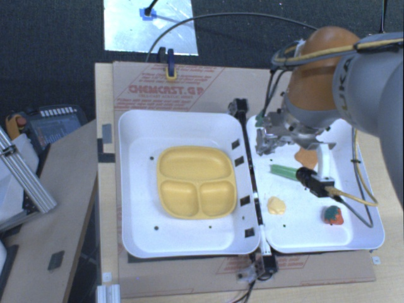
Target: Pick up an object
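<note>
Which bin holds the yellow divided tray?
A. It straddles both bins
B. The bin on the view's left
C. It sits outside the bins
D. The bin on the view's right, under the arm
B: the yellow divided tray lies inside the left white bin, apart from the right bin where the arm works.

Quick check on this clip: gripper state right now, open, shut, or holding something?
Gripper: cannot be told; it hangs over the upper left part of the right bin, with nothing seen held in it.
</note>
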`<state>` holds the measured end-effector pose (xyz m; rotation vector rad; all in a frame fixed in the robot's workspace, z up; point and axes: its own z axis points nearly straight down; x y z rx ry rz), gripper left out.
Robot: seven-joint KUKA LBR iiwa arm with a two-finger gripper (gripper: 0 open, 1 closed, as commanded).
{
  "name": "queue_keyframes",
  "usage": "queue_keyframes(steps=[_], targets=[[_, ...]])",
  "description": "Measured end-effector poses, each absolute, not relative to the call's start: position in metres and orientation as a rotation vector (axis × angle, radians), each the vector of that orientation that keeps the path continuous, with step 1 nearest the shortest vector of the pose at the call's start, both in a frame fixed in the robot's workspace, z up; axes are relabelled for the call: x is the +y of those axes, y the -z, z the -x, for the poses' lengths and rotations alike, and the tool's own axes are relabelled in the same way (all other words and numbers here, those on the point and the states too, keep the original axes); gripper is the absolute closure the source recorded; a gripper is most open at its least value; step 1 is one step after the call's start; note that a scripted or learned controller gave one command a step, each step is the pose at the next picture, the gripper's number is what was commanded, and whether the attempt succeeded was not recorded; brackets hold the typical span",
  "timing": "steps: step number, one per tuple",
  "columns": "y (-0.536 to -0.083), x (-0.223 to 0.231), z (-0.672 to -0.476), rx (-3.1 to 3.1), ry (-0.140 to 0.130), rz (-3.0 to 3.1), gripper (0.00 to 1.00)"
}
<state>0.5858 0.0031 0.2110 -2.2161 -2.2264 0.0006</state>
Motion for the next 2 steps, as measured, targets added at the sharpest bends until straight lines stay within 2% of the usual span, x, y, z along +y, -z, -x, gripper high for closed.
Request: queue_keyframes(steps=[2], targets=[[-0.201,0.104,-0.552,-2.227,0.000,2.214,1.00]])
